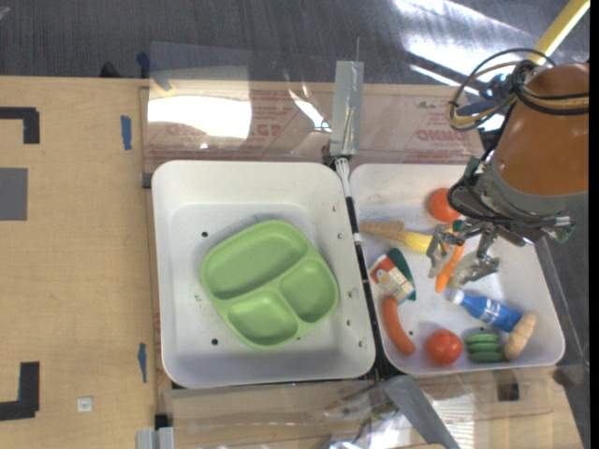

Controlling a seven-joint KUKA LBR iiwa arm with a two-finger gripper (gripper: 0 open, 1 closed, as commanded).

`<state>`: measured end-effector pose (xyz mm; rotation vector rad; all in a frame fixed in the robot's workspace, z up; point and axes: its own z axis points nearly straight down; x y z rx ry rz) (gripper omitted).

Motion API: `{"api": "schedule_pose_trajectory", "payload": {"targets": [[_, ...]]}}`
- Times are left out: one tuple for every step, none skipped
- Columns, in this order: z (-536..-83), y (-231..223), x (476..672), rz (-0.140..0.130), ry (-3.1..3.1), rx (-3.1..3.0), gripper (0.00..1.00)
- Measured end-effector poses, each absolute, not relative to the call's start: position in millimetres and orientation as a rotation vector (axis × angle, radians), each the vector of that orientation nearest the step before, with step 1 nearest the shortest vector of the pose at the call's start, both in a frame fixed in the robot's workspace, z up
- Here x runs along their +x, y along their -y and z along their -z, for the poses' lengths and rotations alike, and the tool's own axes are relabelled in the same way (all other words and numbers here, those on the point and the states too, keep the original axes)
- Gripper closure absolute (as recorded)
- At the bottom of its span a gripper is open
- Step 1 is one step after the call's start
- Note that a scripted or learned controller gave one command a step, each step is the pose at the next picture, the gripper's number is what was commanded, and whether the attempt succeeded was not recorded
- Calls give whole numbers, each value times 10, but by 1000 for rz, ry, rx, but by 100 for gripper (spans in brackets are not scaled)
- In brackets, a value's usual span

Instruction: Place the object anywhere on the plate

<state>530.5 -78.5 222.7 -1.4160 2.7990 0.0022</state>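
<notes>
The left bin (178, 204) takes up the middle of the bench, and in it sits the green plate (270, 282), three compartments, nothing on it. The right bin (552, 344) is the busy one, and the arm (547, 129) comes in over its two o'clock corner.

The gripper (463, 255) hangs over the middle of that bin, and an orange carrot (449, 267) runs between its fingers: clamped on it, by the look of things. The carrot's long axis runs from about one o'clock down to seven, the lower tip pointing at seven.

Now the key relation: the plate lies at roughly nine o'clock from the gripper, across the divider between the bins, well apart. So the carry goes straight towards nine.

Around the gripper: a cone (395, 232) at ten o'clock, a blue bottle (489, 311) at five, a red sausage (397, 325) at seven, a tomato (445, 346) at six.
</notes>
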Motion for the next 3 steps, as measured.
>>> {"api": "schedule_pose_trajectory", "payload": {"targets": [[-2932,623,5177,7,-2381,-2034,100],[-2115,-227,5368,-6,-2646,-1690,100],[-2240,-240,5392,-1,-2639,-1683,100]]}}
